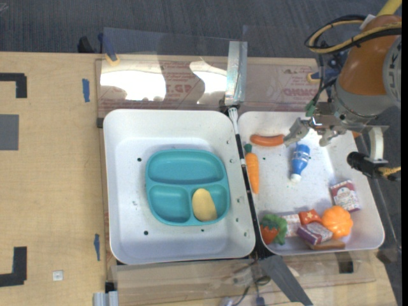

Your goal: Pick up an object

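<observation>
My gripper (310,134) hovers over the back of the right bin (370,238), open, with nothing between its fingers. Just below it lies a blue and white bottle (299,161), pointing toward the front. An orange sausage (268,139) lies just left of the left finger. A carrot (253,171) rests along the bin's left wall. At the front of this bin sit an orange fruit (336,220), a purple box (315,234), a small red block (309,217), a red and white carton (344,196) and a red and green vegetable (273,228).
The left bin (121,171) holds a teal divided plate (182,171) with a yellow potato (204,204) in its front right compartment. A clear upright panel (234,75) stands behind the bins. Yellow and black cables (331,34) loop over the arm.
</observation>
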`<state>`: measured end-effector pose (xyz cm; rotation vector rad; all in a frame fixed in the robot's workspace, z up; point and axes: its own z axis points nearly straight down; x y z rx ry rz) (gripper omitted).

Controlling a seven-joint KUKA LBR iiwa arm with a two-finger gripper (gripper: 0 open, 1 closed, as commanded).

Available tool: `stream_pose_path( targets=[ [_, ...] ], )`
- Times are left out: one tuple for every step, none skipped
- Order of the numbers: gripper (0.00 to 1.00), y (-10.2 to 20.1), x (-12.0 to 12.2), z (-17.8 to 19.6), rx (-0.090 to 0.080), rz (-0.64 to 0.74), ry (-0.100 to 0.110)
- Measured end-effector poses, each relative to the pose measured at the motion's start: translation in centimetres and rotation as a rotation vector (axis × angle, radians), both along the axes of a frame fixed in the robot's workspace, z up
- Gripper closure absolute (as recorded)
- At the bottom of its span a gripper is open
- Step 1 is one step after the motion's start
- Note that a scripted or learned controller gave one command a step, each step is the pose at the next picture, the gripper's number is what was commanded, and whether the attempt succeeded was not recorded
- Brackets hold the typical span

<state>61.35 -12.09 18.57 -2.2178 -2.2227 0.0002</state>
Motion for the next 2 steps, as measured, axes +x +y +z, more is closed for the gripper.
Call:
stream_pose_path(
  targets=[
    [0.00,0.8,-2.1,-2.7,0.000,0.020,0.002],
    [0.00,-0.3,-5.9,-3.5,0.000,0.190,0.000]
  ],
)
